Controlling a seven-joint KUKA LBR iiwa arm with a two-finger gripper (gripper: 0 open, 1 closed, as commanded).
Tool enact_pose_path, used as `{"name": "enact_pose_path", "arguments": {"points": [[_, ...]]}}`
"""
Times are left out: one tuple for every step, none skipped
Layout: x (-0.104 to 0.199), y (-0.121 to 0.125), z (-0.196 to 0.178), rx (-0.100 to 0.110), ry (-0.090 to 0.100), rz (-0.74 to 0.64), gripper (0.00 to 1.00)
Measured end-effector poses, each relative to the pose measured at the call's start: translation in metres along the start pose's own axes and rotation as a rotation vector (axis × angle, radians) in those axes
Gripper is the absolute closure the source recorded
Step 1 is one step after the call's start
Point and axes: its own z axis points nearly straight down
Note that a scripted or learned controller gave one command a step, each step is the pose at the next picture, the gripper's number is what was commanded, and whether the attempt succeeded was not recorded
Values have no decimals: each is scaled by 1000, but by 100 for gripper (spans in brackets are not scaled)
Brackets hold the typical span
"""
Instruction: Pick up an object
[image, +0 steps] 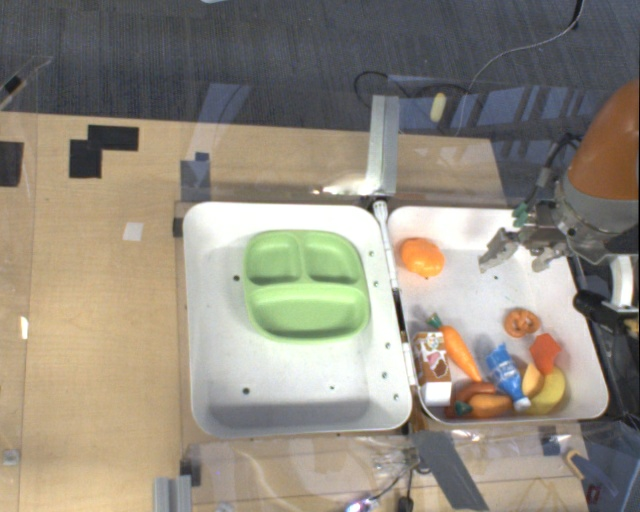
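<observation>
Two bins (200, 300), one green tray (305, 283), one carrot (461, 352)

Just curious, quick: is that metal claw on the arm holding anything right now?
Tool: open, holding nothing, poised above the right shallow white plastic bin.

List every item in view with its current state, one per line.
hand: fingers spread open, holding nothing, above the right bin
green divided plate: flat in the left bin, compartments bare
orange: loose, alone near the right bin's upper left
carrot: lying flat beside the carton
carton: lying on its side
blue bottle: lying down among the toy foods
</observation>
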Motion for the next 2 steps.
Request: {"name": "enact_pose_path", "arguments": {"points": [[30, -77, 65, 1, 0, -123, 0], [51, -95, 104, -30, -18, -199, 0]]}}
